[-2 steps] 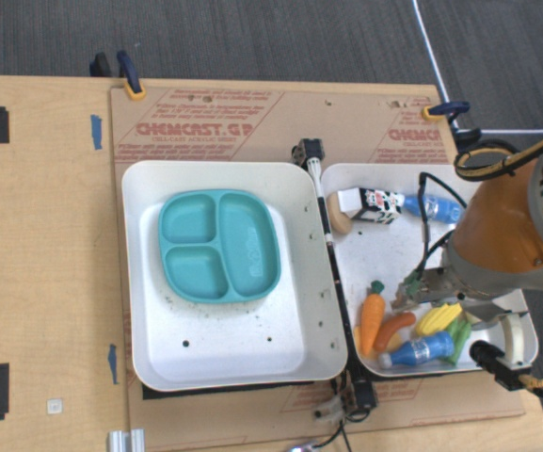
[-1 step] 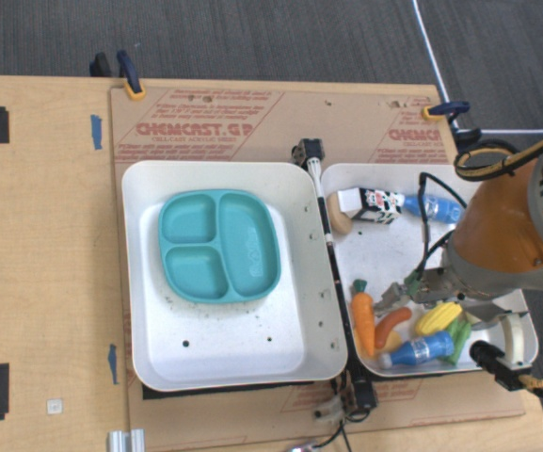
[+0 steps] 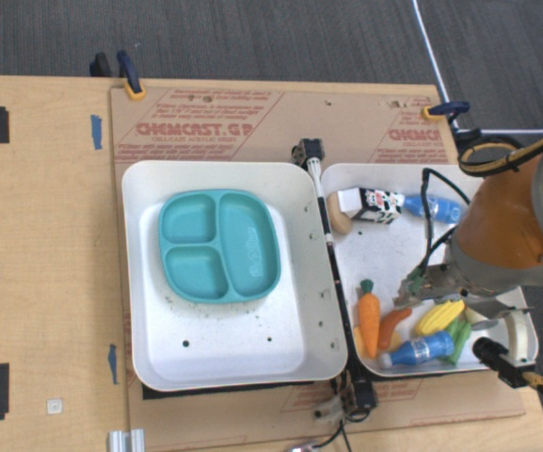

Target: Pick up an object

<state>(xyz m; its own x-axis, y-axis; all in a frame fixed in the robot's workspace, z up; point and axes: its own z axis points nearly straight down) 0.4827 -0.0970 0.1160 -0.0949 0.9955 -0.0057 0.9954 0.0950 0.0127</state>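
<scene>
Presently the end effector (image 3: 420, 290) sits low in the right bin (image 3: 393, 243), at the lower right of the frame, below the grey wrist and the orange band of the arm (image 3: 506, 224). Its state cannot be told: the wrist body and cabling cover the working end, and no object is visible between its parts.

The nearest candidates lie directly beneath and just to the lower side of the end effector. A yellow corn cob (image 3: 440, 316) lies just beside it toward the lower right, long axis running from lower left to upper right. A blue bottle (image 3: 423, 350) lies below the corn, near the bin's lower wall, long axis close to horizontal in the frame. An orange carrot (image 3: 369, 320) lies to the left of the end effector, long axis nearly vertical, green top toward the upper edge. A smaller red-orange piece (image 3: 395, 322) lies between carrot and corn, touching or nearly touching both.

Farther off, toward the upper part of the same bin, lie a black-and-white carton (image 3: 375, 203) and a second blue item (image 3: 440, 209), both well apart from the end effector.

The left bin (image 3: 149, 281) holds a teal divided plate (image 3: 220, 245).

Judgement: the corn cob is the closest target; a grasp should close across its short axis.
</scene>
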